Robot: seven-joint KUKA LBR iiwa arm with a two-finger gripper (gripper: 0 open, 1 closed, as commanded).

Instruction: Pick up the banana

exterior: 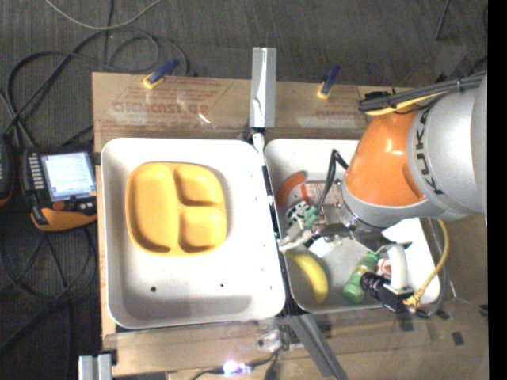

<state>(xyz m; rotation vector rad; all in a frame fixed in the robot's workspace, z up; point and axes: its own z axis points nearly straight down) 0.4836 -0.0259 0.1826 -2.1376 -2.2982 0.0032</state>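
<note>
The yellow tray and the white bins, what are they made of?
The yellow tray looks like moulded plastic: smooth, matte, with rounded compartments. The left bin and right bin look like glossy white plastic, with soft shine along their rims, though painted metal can't be ruled out.

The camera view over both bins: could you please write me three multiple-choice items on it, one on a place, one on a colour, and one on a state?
1. Where does the banana lie?
A. In the right bin
B. On the yellow tray
C. On the floor

2. What colour is the bottle beside the banana?
A. Blue
B. Green
C. White

3. How does the banana stand toward the gripper?
A. Lifted high above the bin
B. Lying in the bin, just below the gripper
C. Set on the tray

Answers: 1 A, it rests at the right bin's near left corner. 2 B, its body is green. 3 B, it lies on the bin floor.
</note>
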